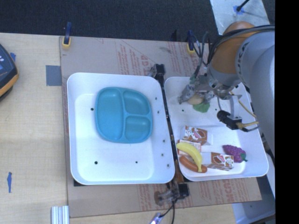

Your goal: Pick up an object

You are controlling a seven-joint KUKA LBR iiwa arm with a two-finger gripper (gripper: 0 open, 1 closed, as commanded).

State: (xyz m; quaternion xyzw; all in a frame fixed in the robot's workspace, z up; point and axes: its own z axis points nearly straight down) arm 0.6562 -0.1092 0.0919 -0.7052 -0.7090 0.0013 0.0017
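Gripper point(192, 96) sits low in the upper part of the right bin point(174, 125), metal fingers pointing toward frame left; can't tell if they're spread or closed, too blurred and tangled w/ cables. A green item point(202, 108) lies just below-right of the fingertips, touching or nearly touching the gripper body, can't say which. Nothing is clearly seen between the fingers.

Further down the same bin: two small red-and-white packets point(195, 135) and point(221, 160), a yellow banana point(192, 154) lying over a hot dog point(190, 164) at the lower left corner, and a purple grape bunch point(234, 152) near the right wall.

Arm point(254, 59) comes in from the upper right of the frame, grey w/ orange band, black cable looping off the wrist.

Left bin point(79, 139) sits beside the right one, edges touching; it holds a blue divided plate point(124, 114) in its upper centre.

Both bins rest on a cardboard sheet point(135, 55) w/ red printing, clamped at the top corners, on a pale wood bench point(28, 134). Dark carpet floor point(117, 8) fills the top of the frame. A yellow-edged device point(5, 71) pokes in at the far left edge.
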